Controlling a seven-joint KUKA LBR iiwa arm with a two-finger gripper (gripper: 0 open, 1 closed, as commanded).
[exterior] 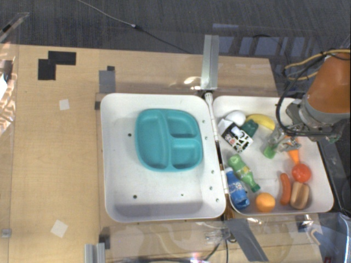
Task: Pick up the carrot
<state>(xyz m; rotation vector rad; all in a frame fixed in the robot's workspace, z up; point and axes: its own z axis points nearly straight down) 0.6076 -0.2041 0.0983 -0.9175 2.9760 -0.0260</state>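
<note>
Two white bins (pixel 109 163) sit on our bench. We see the carrot (pixel 294 156) just under the pincer (pixel 285 142), beside a tomato (pixel 301 172). We cannot tell how the pincer is set.

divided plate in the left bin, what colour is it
Teal, seen clearly in the camera view: divided plate.

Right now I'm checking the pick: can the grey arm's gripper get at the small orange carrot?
Probably yes: the gripper hangs just above the small orange carrot, whose top looks uncovered, though a red tomato crowds one end.
</note>
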